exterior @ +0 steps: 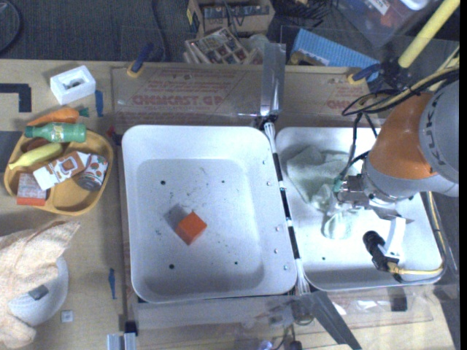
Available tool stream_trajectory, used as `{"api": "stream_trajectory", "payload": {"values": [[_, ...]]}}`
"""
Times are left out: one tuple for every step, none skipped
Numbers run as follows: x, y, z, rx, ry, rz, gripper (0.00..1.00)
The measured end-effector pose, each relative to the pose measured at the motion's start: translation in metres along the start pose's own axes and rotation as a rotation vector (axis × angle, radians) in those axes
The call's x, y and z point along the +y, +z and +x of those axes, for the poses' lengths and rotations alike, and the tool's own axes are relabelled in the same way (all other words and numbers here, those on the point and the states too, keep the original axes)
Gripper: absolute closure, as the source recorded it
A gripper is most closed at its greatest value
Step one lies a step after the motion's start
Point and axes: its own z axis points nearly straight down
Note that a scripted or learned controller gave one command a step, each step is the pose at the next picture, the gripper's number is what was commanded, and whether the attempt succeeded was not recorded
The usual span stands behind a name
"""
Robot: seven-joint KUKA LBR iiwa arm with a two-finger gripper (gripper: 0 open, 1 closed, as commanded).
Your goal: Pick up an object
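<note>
While the arm reaches over the right bin, end effector at pale cloth, grip cannot be told.

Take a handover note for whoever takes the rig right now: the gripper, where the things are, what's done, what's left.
Gripper: low over the right bin, at the near edge of the cloth. I cannot tell whether it holds anything.
Cloth: pale and crumpled, in the far-left part of the right bin.
Orange block: near the middle of the left bin, away from the arm.
Done: the arm is in place over the cloth.
Left: nothing is visibly lifted, so grasp an object and raise it clear of the bin.
</note>
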Motion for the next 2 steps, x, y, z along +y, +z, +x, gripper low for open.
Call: {"api": "stream_trajectory", "payload": {"values": [[0.0340, -0.0951, 0.0227, -0.001, 0.141, 0.016, 1.00], [0.0340, -0.0951, 0.0230, -0.001, 0.141, 0.016, 0.00]]}}
